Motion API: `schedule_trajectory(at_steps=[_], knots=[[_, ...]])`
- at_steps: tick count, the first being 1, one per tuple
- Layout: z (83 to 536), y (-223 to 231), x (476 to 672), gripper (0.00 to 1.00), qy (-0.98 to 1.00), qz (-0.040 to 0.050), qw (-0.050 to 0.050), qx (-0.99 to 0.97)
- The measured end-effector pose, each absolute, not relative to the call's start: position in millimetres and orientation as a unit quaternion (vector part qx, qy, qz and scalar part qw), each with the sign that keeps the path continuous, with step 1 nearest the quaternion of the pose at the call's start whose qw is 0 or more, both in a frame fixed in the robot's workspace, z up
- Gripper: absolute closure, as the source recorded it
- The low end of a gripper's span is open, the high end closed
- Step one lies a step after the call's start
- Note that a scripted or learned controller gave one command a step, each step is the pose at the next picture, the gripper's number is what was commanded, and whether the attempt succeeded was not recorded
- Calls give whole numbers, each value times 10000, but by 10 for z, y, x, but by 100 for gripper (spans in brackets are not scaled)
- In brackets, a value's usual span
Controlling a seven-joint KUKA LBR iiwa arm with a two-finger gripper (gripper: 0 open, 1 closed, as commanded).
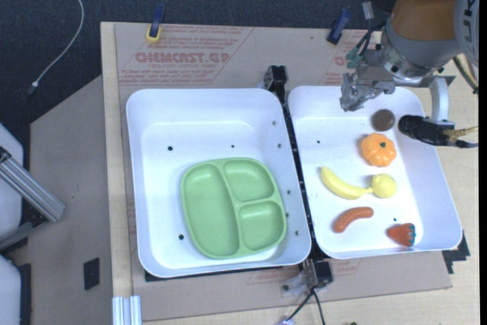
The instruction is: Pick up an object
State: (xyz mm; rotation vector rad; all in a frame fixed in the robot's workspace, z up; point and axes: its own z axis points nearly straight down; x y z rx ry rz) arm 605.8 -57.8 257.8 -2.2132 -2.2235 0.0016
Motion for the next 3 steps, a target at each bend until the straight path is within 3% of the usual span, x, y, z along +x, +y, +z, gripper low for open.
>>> schedule_trajectory(at_steps=[3], knots=[[2391,903,5290,100,-7086,15,24,-7056]])
